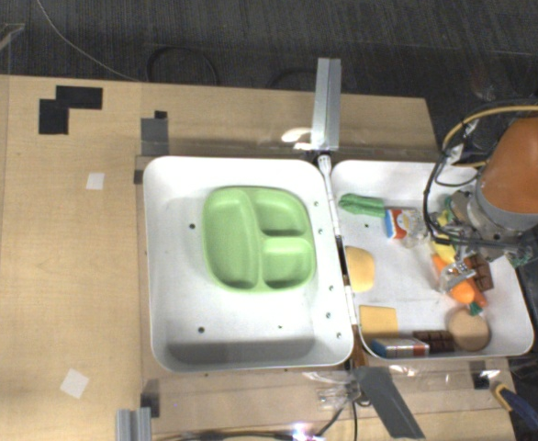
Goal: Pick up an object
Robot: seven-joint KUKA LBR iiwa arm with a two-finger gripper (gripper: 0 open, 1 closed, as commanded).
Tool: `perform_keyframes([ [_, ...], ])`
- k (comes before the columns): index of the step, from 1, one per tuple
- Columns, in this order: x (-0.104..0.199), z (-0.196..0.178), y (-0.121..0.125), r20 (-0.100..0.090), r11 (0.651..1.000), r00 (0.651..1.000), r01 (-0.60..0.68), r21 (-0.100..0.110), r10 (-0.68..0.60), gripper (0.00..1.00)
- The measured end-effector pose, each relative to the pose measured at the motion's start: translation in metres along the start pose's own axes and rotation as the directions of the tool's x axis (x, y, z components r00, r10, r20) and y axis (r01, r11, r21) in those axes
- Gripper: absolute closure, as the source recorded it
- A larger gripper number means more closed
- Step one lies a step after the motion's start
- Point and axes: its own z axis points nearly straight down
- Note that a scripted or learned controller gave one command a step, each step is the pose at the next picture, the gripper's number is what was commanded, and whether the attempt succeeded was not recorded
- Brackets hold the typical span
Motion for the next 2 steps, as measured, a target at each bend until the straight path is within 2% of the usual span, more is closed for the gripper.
perform_keyframes([
  [2, 0.049, -0.002, 0.026, 0.004, 0.966, 0.966, -0.26, 0.004, 0.26, 0.0],
])
